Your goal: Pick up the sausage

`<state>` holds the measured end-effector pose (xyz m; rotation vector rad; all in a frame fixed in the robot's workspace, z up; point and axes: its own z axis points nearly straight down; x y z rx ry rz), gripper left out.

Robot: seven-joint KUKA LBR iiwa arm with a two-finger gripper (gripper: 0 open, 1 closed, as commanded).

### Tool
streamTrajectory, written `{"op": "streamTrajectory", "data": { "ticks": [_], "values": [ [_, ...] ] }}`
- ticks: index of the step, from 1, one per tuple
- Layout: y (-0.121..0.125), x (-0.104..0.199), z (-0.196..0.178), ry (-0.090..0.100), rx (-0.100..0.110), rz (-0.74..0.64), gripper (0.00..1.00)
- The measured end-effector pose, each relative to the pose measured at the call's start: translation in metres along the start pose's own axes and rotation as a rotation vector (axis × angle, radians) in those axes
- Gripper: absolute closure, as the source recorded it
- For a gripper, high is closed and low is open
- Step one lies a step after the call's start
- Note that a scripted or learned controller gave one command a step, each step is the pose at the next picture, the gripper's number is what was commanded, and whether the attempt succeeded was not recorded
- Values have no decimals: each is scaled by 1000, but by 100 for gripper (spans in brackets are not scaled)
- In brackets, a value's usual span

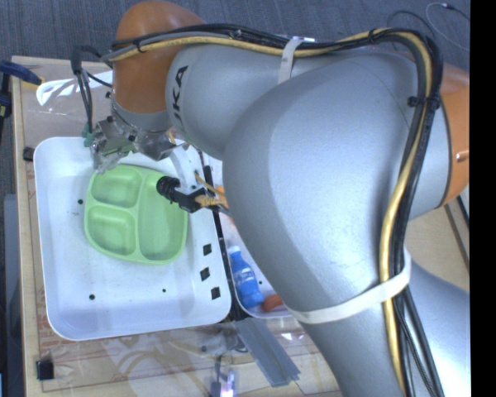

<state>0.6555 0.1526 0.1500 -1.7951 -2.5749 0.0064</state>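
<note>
Green divided plate [136, 219] lies in my left bin [66, 304]; gripper [107, 149] hovers at its top edge, grip state unclear.

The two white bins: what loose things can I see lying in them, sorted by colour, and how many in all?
Green: 1, a light green plastic divided plate in the left white bin.
Blue: 1, a blue bottle-like item in the right white bin, partly hidden by the arm.
Orange-red: 1, a small piece beside it, too hidden to identify.
Total: 3 visible.
</note>
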Motion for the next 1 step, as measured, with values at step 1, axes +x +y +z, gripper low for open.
{"op": "streamTrajectory", "data": {
  "ticks": [1],
  "values": [
    [19, 48, 57, 2, -5, 410, 100]
  ]
}}
